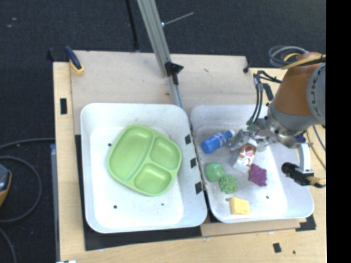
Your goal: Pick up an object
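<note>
From above, the tool (248,141) is seen low in the right bin (299,204), its opening not discernible. A small white and red packet (246,156) lies just below it, touching or nearly so. A blue bottle (215,142) lies to its left, a purple toy (257,175) just nearer. A green divided plate (144,159) sits in the left bin (98,212).
</note>
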Robot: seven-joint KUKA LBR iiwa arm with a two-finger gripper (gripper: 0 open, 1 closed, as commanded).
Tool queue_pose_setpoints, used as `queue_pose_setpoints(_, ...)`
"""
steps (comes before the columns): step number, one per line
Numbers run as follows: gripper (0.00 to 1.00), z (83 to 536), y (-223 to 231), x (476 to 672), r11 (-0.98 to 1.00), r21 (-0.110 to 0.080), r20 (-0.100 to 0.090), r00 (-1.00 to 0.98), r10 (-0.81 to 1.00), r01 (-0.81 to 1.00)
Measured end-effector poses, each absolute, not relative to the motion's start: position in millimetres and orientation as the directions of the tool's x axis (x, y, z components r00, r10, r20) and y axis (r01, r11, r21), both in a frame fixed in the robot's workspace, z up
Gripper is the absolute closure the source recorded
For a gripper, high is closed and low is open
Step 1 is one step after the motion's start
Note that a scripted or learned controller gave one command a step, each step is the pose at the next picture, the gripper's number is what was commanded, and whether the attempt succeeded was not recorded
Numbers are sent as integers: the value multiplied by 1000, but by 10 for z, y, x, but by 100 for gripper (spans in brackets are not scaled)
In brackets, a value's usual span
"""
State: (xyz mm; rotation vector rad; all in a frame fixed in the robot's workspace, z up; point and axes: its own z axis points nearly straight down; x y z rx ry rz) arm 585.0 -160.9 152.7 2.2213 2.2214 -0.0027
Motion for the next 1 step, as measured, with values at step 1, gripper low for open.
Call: queue_pose_setpoints(1, 0, 1341, -1646, 5923, 0, 27, -10, 1, 1000, 1000)
